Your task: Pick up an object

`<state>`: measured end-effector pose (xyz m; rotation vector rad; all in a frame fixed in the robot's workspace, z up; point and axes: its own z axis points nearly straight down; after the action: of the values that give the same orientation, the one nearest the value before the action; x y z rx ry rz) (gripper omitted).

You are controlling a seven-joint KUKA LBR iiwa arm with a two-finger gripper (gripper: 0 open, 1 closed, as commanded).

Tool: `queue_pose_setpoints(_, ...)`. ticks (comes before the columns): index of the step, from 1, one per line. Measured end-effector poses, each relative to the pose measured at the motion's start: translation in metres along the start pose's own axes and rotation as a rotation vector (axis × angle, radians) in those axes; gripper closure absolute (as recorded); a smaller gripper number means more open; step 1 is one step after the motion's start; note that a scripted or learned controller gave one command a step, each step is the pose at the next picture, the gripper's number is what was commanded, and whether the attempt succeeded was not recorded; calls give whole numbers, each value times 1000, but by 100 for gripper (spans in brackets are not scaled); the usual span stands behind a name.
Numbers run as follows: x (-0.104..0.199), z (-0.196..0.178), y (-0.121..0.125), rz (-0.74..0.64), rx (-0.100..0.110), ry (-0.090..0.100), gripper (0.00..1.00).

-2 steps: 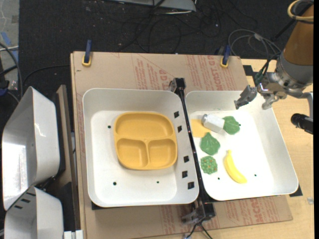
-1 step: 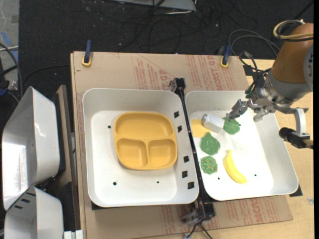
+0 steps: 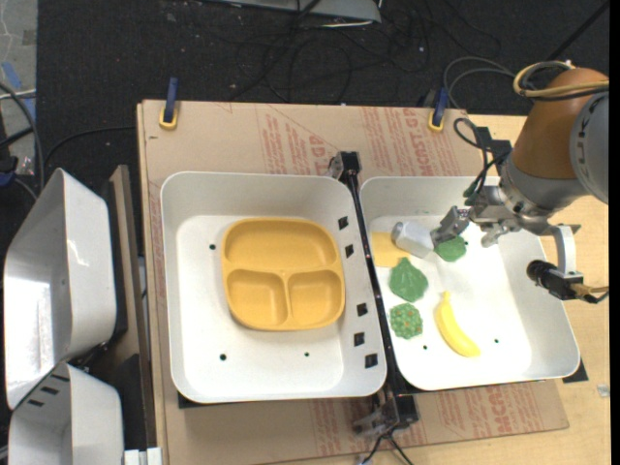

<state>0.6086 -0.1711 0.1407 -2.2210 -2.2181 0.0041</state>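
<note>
Green round object (image 3: 451, 250) lies in the right bin (image 3: 542, 352), directly under the end effector (image 3: 455, 232), and seems to touch its tip. Whether the end effector is open or closed cannot be told. A green leafy piece (image 3: 408, 281) lies just beside, lower left.

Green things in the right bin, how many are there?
3: one by the gripper at, one mid-bin, one below it beside the banana. More may be hidden.
</note>
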Motion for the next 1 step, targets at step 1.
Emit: queue_pose_setpoints(1,-1,30,5,-2,-18,-4,0)
